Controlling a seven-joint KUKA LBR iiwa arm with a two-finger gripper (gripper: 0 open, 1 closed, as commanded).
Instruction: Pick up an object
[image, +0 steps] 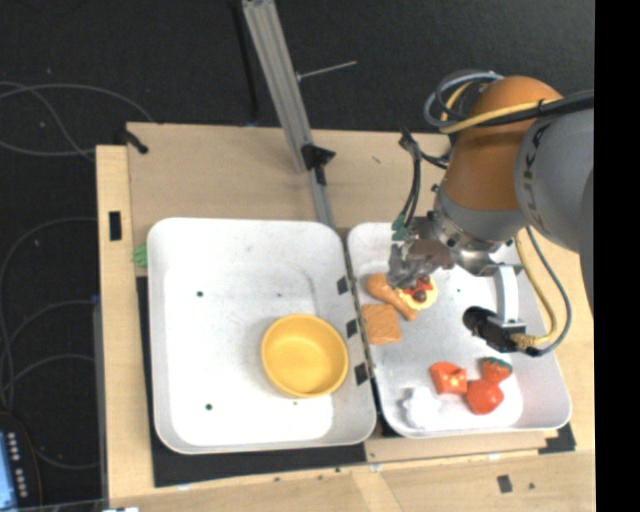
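The grey arm with its orange band (500, 150) reaches in from the right and hangs low over the back-left part of the right shallow white bin (545, 400), with the jaws right above a small cluster of toy food. I cannot tell whether the jaws are apart or together; the wrist hides them. Nothing shows between them, so by my reading this is the approach-and-descend step, with no grasp made yet. Just under the jaws lie a curved orange toy pastry (383, 291) and a yellow-and-red toy piece (422, 294), touching or nearly so, and a tan square toy slab (381, 324) sits just in front of them by the dividing wall. Well apart, toward the front, rest two red toy pieces (449, 378) (485, 396) and a crumpled white lump (418, 405). In the left white bin (200, 250) on the desk (220, 170) sits a round yellow plastic bowl (304, 355). The next move calls for settling on one piece, likely the pastry or its neighbour, closing squarely on it alone, then lifting straight up clear of the wall.
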